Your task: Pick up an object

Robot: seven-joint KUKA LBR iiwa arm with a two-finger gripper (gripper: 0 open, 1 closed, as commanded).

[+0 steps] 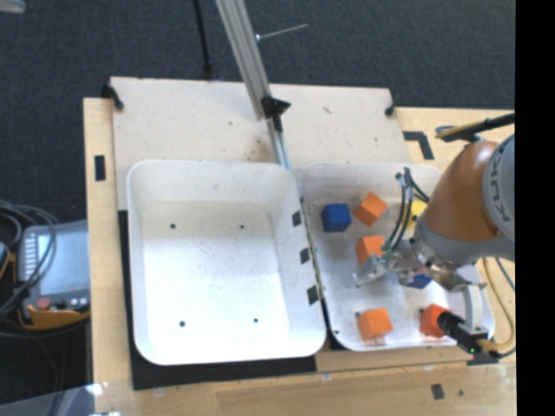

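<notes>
Right now the arm (464, 206) leans in over the right bin (342, 336), its orange band and grey body blocking a good part of that bin's far side. The gripper (375, 271) sits low in the middle of the bin, a pale metal piece pointing toward the divider between the two bins, just under an orange cube (370, 247). From where I stand I cannot tell how it is set, or whether it touches that cube or merely sits beside it; the cables and the wrist crowd the spot.

Other blocks lie scattered in the same bin. A blue cube (336, 217) rests near the upper left, with another orange cube (373, 207) just to its right. A third orange block (375, 323) sits near the lower wall. A red-orange piece (431, 319) lies toward the lower right corner, partly covered by black hardware. A sliver of yellow (418, 207) peeks out beside the arm, and a bit of blue (421, 279) shows under the wrist; both are mostly hidden, so their shapes are unclear.

The left bin (139, 232) shows only small dark specks on its floor. A slanted aluminium rail (243, 46) rises from behind the bins and is cut off at the top edge.
</notes>
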